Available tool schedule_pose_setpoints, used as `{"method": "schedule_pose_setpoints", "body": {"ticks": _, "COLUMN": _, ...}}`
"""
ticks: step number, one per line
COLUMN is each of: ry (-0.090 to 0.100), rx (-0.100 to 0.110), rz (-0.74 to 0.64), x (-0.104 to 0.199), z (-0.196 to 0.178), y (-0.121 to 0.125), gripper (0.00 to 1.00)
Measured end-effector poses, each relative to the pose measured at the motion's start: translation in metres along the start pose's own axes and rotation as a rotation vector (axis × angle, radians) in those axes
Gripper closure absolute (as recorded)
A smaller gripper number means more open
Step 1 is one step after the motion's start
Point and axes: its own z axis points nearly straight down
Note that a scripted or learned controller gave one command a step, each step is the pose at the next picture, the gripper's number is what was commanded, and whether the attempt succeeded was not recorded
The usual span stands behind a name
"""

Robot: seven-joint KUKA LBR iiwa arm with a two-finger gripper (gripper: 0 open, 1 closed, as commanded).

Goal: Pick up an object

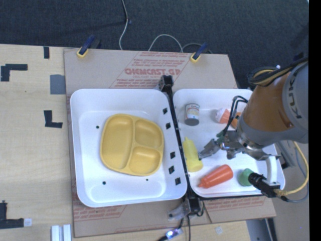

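Looking down on two shallow white bins side by side on a cardboard-covered bench. Left bin (83, 149): one yellow divided plate (131, 144), three compartments, lying flat near the middle, nothing on it.

Right bin (210, 95) holds the loose items:
- one small grey can (191, 114), upright, toward the far side near the divider;
- one yellow bottle-shaped object (191, 154), lying against the divider wall;
- one orange carrot-shaped object (216, 176), lying near the front edge, just right of the yellow one;
- one green object (245, 177), just beside the carrot's thick end, partly hidden by arm hardware;
- one orange-and-white item (223, 115) at the far side, mostly hidden behind the arm (cannot tell what it is).

That makes five things in the right bin, one in the left.

Arm enters from the right, orange band over the right bin. Gripper (214, 147) sits low inside the right bin, fingers pointing left toward the yellow bottle-shaped object, tips close to it, above the carrot. Fingers appear spread apart with nothing between them; whether a tip touches the yellow object cannot be told.

Two blue-and-yellow clamps (86, 46) pin the cardboard's far edge.
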Motion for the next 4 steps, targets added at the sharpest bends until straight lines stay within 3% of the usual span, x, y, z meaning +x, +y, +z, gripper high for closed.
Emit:
{"method": "schedule_pose_setpoints", "body": {"ticks": 1, "ry": 0.002, "rx": -0.009, "rz": 0.001, "x": -0.008, "z": 0.049, "y": 0.007, "gripper": 0.0}}
{"method": "schedule_pose_setpoints", "body": {"ticks": 2, "ry": -0.002, "rx": -0.017, "rz": -0.001, "x": -0.008, "z": 0.036, "y": 0.009, "gripper": 1.0}}
{"method": "schedule_pose_setpoints", "body": {"ticks": 4, "ry": -0.002, "rx": -0.011, "rz": -0.002, "x": -0.001, "z": -0.069, "y": 0.019, "gripper": 1.0}}
